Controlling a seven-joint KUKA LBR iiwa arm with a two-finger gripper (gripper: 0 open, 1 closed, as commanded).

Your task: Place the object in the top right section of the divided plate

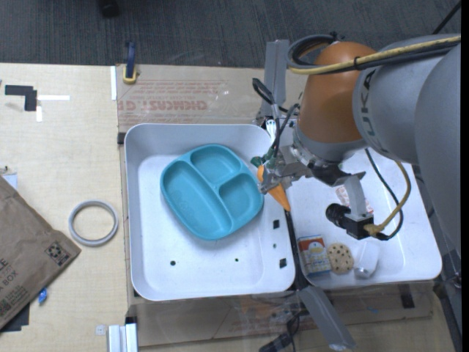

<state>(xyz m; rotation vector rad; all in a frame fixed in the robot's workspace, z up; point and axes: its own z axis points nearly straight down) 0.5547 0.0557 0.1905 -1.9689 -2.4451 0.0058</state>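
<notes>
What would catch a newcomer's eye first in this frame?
The blue divided plate lying in the left white bin stands out most, with the big grey arm and its orange band reaching in from the right. At the plate's right edge the gripper sits by an orange carrot-like object, and a cookie lies in the right bin.

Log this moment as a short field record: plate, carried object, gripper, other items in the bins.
plate: blue divided plate, three sections, lying in the left bin
object: orange carrot-like piece, just off the plate's right edge, over the seam between the bins
gripper: gripper at the orange piece's upper end; finger state cannot be made out
right bin: small printed card, round cookie
outside bins: tape ring on the bench at left
task status: object not yet in any plate section
</notes>
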